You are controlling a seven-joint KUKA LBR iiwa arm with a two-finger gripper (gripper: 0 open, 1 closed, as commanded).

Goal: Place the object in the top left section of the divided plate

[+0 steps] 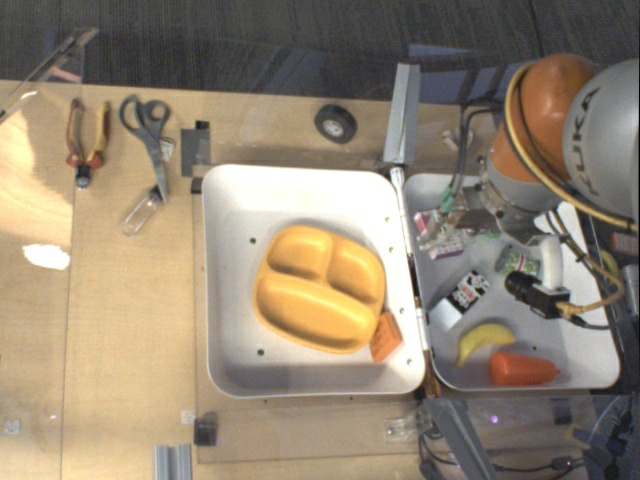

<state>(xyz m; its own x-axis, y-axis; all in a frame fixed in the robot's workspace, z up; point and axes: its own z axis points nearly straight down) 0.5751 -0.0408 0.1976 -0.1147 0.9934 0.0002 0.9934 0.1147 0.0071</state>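
The yellow divided plate sits in the left bin, and all three of its sections look bare, so nothing has been placed yet. An orange card-like piece leans at the plate's lower right edge, outside the sections. The arm hangs over the upper part of the right bin, with the gripper low near a small crumpled packet; whether the gripper is apart or together cannot be told, and nothing is seen held. The likely candidates lie in the right bin: a banana, an orange-red carrot-like piece and a small black-and-white box. Judging by this, the task is at its start: picking, carrying across and setting down in the top left section all remain.
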